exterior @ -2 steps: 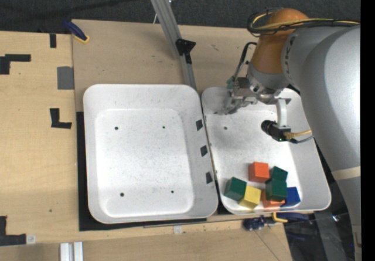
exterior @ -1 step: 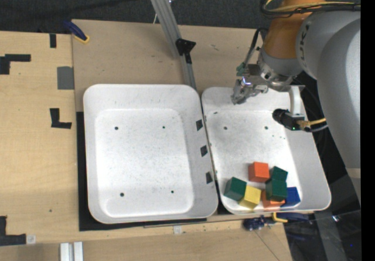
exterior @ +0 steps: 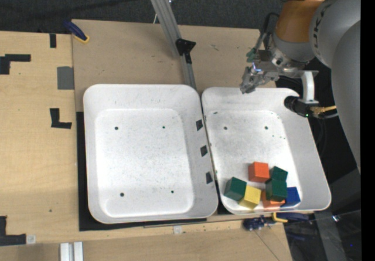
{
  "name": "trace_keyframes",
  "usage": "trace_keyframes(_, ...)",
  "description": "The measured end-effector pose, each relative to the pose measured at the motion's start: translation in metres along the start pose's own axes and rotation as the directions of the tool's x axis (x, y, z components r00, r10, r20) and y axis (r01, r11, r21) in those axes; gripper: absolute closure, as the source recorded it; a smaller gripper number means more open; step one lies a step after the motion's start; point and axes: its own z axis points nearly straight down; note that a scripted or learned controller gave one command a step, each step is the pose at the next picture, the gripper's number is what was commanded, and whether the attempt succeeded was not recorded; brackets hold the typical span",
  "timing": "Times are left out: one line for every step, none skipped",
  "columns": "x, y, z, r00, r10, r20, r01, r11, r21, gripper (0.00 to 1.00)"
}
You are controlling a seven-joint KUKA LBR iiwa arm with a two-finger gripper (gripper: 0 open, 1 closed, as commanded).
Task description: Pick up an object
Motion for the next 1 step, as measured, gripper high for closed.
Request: trace_keyframes(0.0018, -0.0025, -0.0636, 1.000, 0.000, 0.000, 0.000, 1.000, -0.002, 1.00)
